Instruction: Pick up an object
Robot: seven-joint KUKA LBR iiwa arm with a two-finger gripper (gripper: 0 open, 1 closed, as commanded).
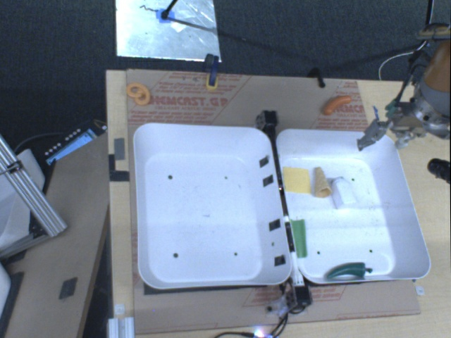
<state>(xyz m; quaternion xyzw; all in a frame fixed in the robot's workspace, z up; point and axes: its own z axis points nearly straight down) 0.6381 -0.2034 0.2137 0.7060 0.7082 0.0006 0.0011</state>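
The right bin (405, 210) holds a yellow flat square (296, 180), a tan cone-shaped piece (322, 182) and a small pale block (340, 191) close together near its middle. A green strip (299, 238) lies along its left wall. A dark green curved object (347, 271) rests at its front edge. My gripper (385, 139) hovers over the bin's far right corner, open, with nothing between its fingers. It stands well to the right of and behind the cluster of objects.
The left bin (204, 136) sits beside the right one. On the cardboard behind the bins lie an orange sausage shape (336, 105), an orange ring (139, 94) and a blue and yellow clamp (211, 72). A cable loops near the arm's wrist (394, 62).
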